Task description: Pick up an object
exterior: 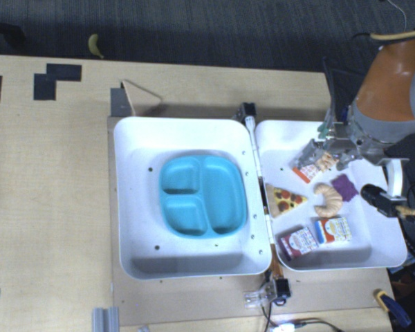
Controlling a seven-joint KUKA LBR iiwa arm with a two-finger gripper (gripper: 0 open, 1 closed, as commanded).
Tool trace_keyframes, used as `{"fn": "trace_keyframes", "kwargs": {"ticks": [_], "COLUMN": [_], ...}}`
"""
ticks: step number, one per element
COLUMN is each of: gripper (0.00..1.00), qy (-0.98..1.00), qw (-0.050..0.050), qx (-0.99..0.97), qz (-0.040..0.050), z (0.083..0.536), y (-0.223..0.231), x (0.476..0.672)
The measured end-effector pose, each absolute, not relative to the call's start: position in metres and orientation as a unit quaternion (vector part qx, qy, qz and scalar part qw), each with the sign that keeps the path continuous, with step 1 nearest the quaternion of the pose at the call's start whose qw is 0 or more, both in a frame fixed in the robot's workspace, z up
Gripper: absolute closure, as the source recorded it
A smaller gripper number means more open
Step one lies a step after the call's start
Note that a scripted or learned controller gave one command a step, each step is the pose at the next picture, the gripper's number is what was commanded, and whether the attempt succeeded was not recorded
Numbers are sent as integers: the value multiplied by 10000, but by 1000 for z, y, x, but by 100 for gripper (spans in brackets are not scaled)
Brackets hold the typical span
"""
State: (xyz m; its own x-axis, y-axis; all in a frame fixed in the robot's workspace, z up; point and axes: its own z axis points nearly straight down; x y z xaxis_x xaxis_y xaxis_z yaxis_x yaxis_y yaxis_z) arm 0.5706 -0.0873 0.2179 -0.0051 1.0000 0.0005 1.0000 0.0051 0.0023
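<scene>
Two small cartons (315,236) are crowded at the right bin's (277,133) front, while the gripper (330,146), its opening indiscernible, is poised over a red-edged packet (310,168); the croissant (328,198) nearby could be nudged instead.

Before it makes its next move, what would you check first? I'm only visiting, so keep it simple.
1. Gripper above the right bin: ok.
2. Something beneath it to grab: ok, a red-and-white packet lies just below.
3. Fingers open: cannot tell.
4. Packet already held: cannot tell, too blurred.
5. Room around the target: not ok, a croissant and a purple piece lie close by.
6. Other items untouched: ok, the pizza slice and two cartons lie apart from the gripper.
</scene>
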Motion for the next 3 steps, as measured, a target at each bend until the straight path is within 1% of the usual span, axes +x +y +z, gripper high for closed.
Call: {"fn": "trace_keyframes", "kwargs": {"ticks": [1,2,3], "gripper": [0,100,0], "qy": [7079,7084,7085], "qw": [14,19,17], "qx": [7063,7058,7057], "qz": [9,35,34], "z": [101,112,112], "y": [-96,-94,-94], "x": [559,561,561]}}
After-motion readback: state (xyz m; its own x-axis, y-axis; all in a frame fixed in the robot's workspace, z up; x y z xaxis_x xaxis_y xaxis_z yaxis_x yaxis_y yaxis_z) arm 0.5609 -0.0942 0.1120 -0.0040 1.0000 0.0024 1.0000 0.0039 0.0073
